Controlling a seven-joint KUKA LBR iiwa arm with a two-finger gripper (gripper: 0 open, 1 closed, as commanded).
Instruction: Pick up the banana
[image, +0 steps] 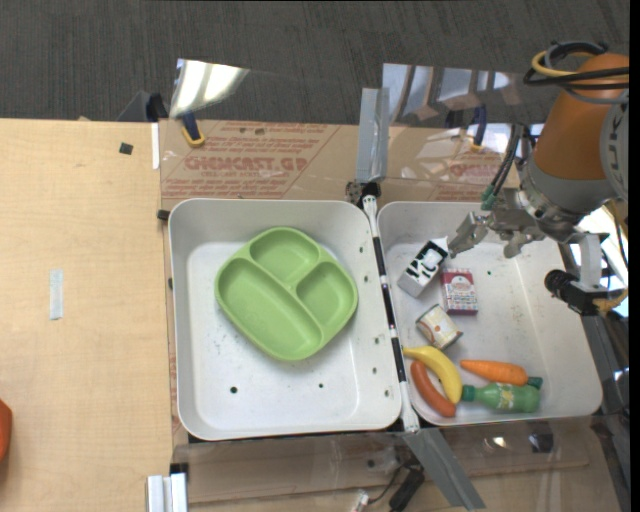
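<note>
The banana (438, 366) lies in the right bin (560, 300), at its near left corner, close to the divider between the two bins. It curves from a tip near the left wall down toward the near edge. A red sausage-like piece (430, 392) lies pressed against its underside, and a carrot (493, 371) lies just beside its lower end, with a green bottle (502, 398) below that. A small tan box (438, 326) sits just above the banana, and a pink carton (459, 293) and a black-and-white box (423, 266) lie farther up the bin.

The end effector (500, 232) hangs over the far part of the right bin, well apart from the banana, with its fingers spread and nothing between them.

The banana is probably a light plastic toy (the even colour and sheen suggest it), so stiff, smooth and likely a little slippery. Its rounded body could roll or squirt out of a pinch at either tapering end. The thick middle looks the best place to grip, with the fingers closing across the short width. The neighbour on the underside leaves little room there, so a finger may nudge the red piece on the way down.

The left bin (200, 330) carries a green divided plate (287, 292).
</note>
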